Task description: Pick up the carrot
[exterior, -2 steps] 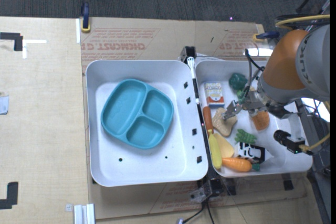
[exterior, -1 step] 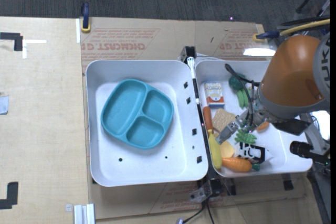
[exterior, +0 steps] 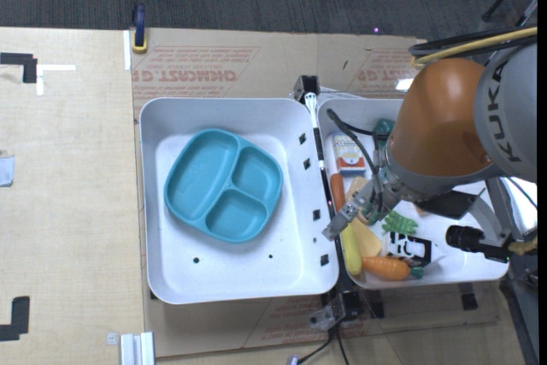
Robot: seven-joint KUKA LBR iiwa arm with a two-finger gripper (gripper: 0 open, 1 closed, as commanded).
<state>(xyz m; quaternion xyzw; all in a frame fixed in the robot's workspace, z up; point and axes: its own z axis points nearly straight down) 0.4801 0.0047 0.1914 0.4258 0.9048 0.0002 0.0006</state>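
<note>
— What do we have in the camera view, over the right bin?

— We see the arm reaching in from the right, its gripper low over the left side of that bin. The carrot lies at the bin's near edge, orange, with its green top pointing right, just beside a yellow piece and near the gripper, but apart from it.

— Is it holding anything?

— We see nothing between the fingers. Whether they stand wide or narrow we cannot tell; the wrist covers too much.

— And the left bin?

— It carries a blue divided plate, well apart from the action.

— So how far along are we?

— We judge the pick not yet made: the carrot rests in the bin, and the grasp and lift remain.
</note>
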